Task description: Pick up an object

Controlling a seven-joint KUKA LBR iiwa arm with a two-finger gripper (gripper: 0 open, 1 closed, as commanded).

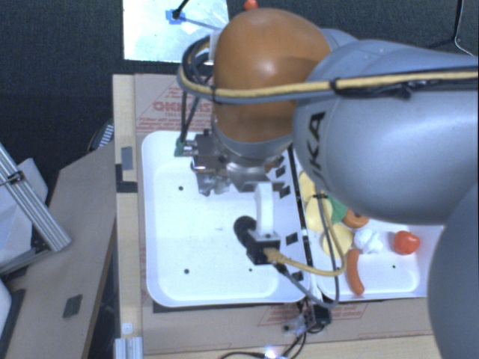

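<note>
Arm (374, 126) reaches in from right, wrist over far part of left bin (179, 253). Claw (209, 176) hangs above that bin's floor, mostly hidden under wrist; released or clenched: cannot tell.

Objects lie in right bin (393, 275), well apart from claw:
- red round toy (405, 241)
- orange carrot-shaped piece (354, 271)
- white piece (366, 239)
- yellow piece (338, 238), partly behind cables

Both bins sit on cardboard sheet (161, 99).

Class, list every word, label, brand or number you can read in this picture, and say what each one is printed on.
"KA": black letters on the grey arm; the rest of the word curves out of sight.
Red print on the cardboard sheet, far edge: too blurred to read.
Red print at the same sheet's near edge: too blurred to read.
</note>
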